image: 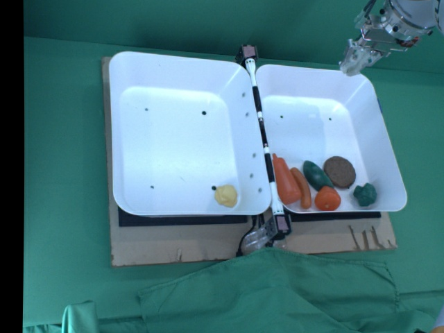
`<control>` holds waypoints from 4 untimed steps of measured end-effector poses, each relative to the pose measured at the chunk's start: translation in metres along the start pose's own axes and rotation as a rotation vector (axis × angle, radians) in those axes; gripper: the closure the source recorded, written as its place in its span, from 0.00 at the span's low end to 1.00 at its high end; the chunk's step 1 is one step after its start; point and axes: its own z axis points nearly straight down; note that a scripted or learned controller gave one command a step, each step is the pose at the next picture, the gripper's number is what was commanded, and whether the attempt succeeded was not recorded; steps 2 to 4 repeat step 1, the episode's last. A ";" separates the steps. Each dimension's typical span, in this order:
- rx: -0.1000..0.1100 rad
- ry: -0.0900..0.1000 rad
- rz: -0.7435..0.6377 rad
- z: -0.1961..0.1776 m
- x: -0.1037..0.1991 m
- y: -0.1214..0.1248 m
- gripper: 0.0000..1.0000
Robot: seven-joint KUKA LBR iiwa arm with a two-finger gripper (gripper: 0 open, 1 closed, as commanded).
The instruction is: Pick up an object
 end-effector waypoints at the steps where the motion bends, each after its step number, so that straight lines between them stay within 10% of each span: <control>1: 0.000 0.000 0.000 -0.069 0.001 0.000 1.00; 4: 0.000 0.000 0.000 -0.069 0.001 0.000 1.00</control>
